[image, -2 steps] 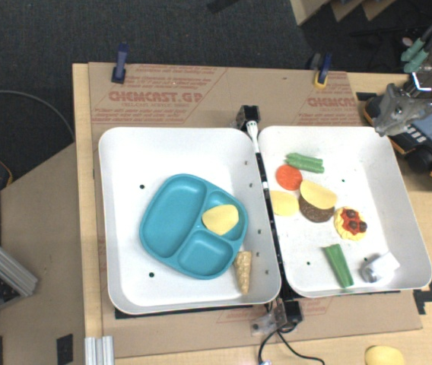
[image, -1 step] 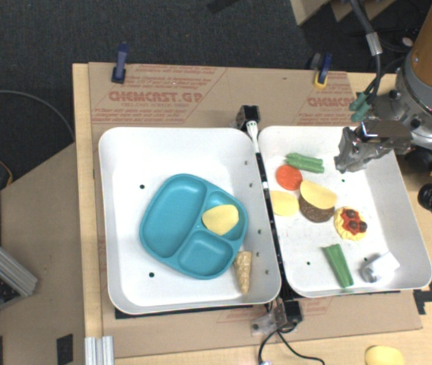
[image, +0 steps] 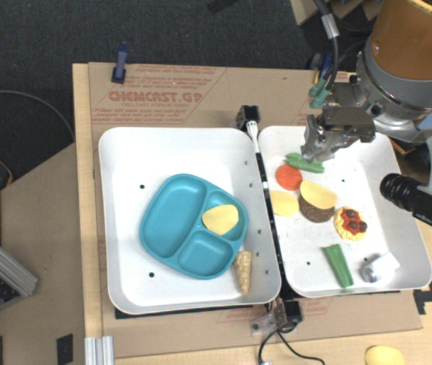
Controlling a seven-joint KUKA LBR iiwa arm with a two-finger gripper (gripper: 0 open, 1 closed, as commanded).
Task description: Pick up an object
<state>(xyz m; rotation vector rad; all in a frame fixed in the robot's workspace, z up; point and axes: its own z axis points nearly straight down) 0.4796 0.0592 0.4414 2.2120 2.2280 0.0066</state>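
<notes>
My gripper (image: 319,149) hangs low over the back of the right bin (image: 398,280). Its tip is right above a flat green pod (image: 305,163), and I cannot make out whether they touch. Just in front of the pod lie a red tomato (image: 289,176), a yellow slice (image: 282,202) and a brown piece with a yellow top (image: 317,201). Further forward are a small pizza-like toy (image: 351,223), a green stick (image: 338,265) and a grey-white item (image: 374,267).
The left bin (image: 117,204) holds a teal divided plate (image: 182,230) with a pale yellow piece (image: 220,218) in one compartment. A tan cone-shaped toy (image: 243,271) lies beside the plate. A black camera body (image: 408,196) juts in at the right bin's edge.
</notes>
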